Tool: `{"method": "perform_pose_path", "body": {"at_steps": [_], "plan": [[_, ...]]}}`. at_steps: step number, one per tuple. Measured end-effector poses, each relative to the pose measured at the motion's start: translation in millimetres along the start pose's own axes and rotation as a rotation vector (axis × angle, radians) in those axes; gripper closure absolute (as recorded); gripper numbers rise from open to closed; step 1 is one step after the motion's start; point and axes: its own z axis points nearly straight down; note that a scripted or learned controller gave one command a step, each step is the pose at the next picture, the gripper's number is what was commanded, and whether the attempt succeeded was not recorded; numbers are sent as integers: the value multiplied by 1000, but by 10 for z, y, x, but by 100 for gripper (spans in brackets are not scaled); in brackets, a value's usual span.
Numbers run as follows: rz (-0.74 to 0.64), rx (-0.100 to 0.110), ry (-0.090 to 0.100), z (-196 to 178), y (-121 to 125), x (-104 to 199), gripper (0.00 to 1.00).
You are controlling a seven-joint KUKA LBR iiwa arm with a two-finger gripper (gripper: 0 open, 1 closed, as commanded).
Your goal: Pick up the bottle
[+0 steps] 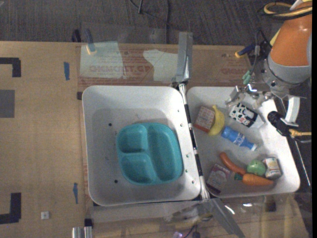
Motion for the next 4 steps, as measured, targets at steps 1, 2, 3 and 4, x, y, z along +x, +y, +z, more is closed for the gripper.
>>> {"method": "perform_pose_path", "body": {"at_steps": [1, 2, 3, 4], "plan": [[18, -4, -1, 1278, -448, -276, 0], [22, -6, -2, 1184, -449, -295, 100], [22, -6, -2, 1184, -449, -295, 0], [-74, -5, 1, 1311, -516, -363, 0]]}}
